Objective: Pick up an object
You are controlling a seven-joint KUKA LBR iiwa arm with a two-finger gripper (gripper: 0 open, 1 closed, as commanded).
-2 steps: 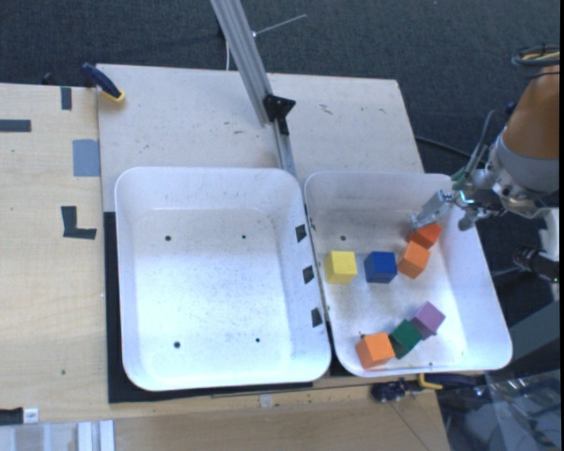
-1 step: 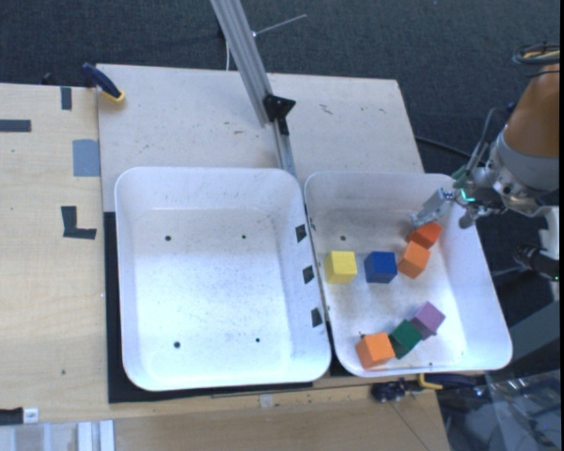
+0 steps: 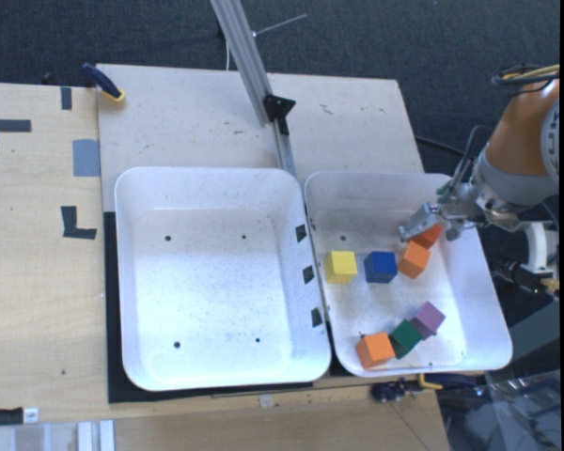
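The gripper (image 3: 430, 225) is low in the right bin (image 3: 470, 346), at the right of the frame, pinching a small orange thing (image 3: 430, 235) between its fingers. Another orange block (image 3: 414, 259) sits just below. The blue block (image 3: 381, 267) and yellow block (image 3: 340, 266) lie close by, not blocking.

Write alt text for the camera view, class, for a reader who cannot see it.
A grey and orange robot arm reaches from the right, its gripper over the right white bin beside an orange block. That bin also holds yellow, blue, purple, green and another orange block.
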